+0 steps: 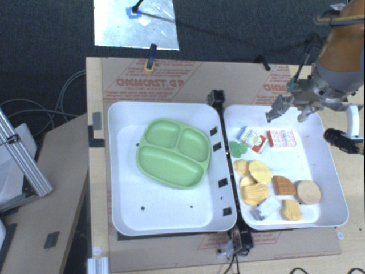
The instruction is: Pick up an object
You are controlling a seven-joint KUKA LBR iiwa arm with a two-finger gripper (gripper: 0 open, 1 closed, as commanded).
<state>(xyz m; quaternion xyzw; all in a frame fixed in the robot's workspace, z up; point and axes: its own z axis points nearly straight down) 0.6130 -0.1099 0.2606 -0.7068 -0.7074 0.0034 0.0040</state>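
A cardboard-covered surface (171, 79) is carrying two shallow white bins side by side above a dark carpeted floor, with cables trailing off to one side. The grey-and-orange arm is reaching in from the right, and its pincer (290, 112) is hovering over the far edge of the right bin (333, 210), its two fingers standing apart with nothing between them. Below and in front of the pincer, the candidates for picking are lying untouched on the bin floor: a red-and-white packet (282, 138) nearest to it, a small blue-and-white packet (248, 135) just beyond, and, further toward the near rim, a cluster of yellow and tan play-food pieces (258, 182) beside a round beige piece (308, 192). Well off to the pincer's side, across the divider, a green divided plate (174, 153) is resting in the left bin (122, 210). The pick appears not yet made: choosing a target, descending, closing and lifting all seem to be remaining.
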